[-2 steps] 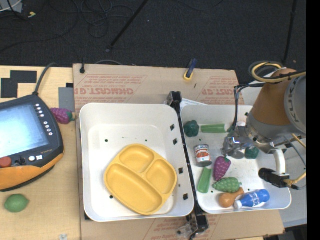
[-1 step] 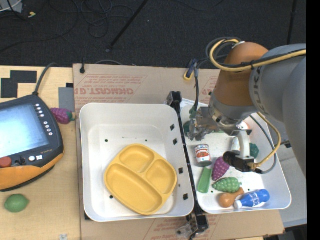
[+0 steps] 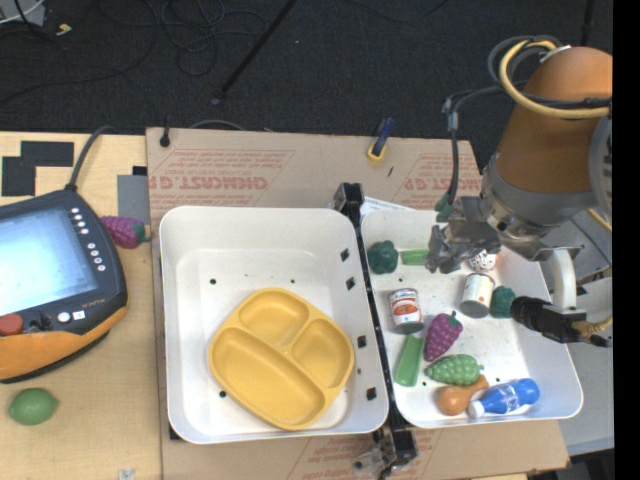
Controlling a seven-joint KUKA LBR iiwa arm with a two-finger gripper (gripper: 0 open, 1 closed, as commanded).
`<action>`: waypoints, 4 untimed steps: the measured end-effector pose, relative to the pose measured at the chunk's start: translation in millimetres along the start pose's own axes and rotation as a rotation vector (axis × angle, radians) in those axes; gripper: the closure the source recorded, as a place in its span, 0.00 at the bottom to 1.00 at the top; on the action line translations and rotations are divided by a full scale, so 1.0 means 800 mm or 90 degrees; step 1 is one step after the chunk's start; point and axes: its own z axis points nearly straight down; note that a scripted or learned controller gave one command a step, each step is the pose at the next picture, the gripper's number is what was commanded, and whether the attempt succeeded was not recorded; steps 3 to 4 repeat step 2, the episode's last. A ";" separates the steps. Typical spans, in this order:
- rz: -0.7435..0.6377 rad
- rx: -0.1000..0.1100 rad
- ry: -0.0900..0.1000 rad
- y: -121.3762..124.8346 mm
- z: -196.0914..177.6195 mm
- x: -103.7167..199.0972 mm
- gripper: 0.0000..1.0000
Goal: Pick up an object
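Observation:
My gripper (image 3: pixel 447 255) hangs over the back of the right bin (image 3: pixel 560 393), coming in from the right under the orange-banded wrist. Just left of it lies a dark green round toy (image 3: pixel 383 258) with a light green stub. A white speckled piece (image 3: pixel 484 261) and a white cup (image 3: pixel 476 293) sit right below the gripper. Further forward lie a small red can (image 3: pixel 405 308), purple grapes (image 3: pixel 441 335), a green cucumber (image 3: pixel 408 360), green grapes (image 3: pixel 455 370), an orange toy (image 3: pixel 452 400) and a blue bottle (image 3: pixel 505 398). I see nothing held.
The left bin (image 3: pixel 190 258) holds a yellow divided plate (image 3: pixel 283 356). A black clamp bar (image 3: pixel 362 298) runs between the bins. On the bench at the left sit a control pendant (image 3: pixel 50 268), a purple toy (image 3: pixel 122 230) and a lime (image 3: pixel 33 406).

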 end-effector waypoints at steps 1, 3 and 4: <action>0.001 0.009 0.001 -0.080 0.009 0.007 1.00; 0.001 0.007 0.000 -0.077 0.009 0.006 0.00; 0.001 0.007 0.000 -0.077 0.009 0.006 0.00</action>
